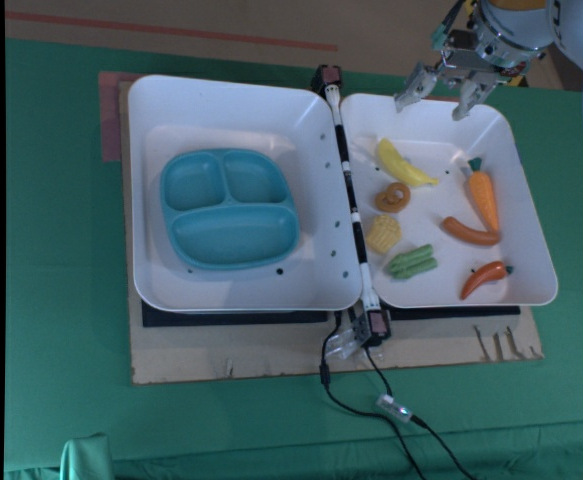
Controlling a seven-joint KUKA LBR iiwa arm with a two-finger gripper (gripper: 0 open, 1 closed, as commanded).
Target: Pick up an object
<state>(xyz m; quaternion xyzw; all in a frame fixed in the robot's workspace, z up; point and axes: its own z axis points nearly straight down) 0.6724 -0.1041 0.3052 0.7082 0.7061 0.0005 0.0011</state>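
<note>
Seven toys: lie loose in your right bin (531, 268), so each sits apart for grasping.
Fingers: your gripper (437, 92) hangs spread, grasping nothing, above the bin's far rim.

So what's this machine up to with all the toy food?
The arm is meant to pick up one item. Its gripper hangs open over the far edge of the right bin, holding nothing. In that bin lie a banana, a carrot, a sausage, a pretzel, corn, beans and a pepper. The left bin holds a blue tray. Nothing has been grabbed yet.
</note>
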